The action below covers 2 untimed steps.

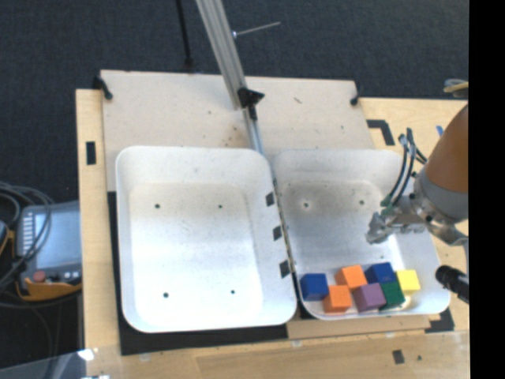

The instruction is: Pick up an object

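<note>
Grey and orange, the arm (450,168) reaches in from the right over the right-hand bin (331,172), its gripper (379,231) hanging above the bin's bare floor with nothing seen in its grasp; how far it is open cannot be told from this blurred view. Coloured blocks cluster in that bin's near corner, below the gripper and apart from it: a blue block (314,285), two orange blocks (353,275) (338,298), a purple block (368,296), a green block (393,294), a second blue block (382,272) and a yellow block (408,280). White and speckled, the left-hand bin (197,235) sits beside it.
</note>
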Each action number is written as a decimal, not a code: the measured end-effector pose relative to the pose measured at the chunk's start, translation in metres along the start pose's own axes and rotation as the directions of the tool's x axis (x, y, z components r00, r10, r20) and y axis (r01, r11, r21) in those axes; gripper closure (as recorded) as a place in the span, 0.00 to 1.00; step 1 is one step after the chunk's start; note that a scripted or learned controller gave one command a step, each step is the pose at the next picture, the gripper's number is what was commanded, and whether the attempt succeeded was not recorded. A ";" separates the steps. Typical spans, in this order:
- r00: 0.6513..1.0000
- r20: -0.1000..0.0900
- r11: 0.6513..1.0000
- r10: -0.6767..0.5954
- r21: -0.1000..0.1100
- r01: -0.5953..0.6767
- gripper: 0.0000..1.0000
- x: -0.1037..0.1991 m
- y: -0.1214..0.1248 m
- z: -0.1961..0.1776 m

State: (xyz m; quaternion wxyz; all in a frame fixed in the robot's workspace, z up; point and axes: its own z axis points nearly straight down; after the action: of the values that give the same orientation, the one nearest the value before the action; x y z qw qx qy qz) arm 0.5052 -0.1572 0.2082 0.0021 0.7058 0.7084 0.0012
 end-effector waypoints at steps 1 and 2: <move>1.000 -0.002 1.000 -0.005 0.001 0.005 1.00 0.053 0.028 -0.012; 1.000 -0.002 1.000 -0.004 0.002 0.004 1.00 0.100 0.040 -0.009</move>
State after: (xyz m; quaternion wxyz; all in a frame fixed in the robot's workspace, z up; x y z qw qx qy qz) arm 0.5448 -0.0573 0.2176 0.0005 0.7044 0.7098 0.0010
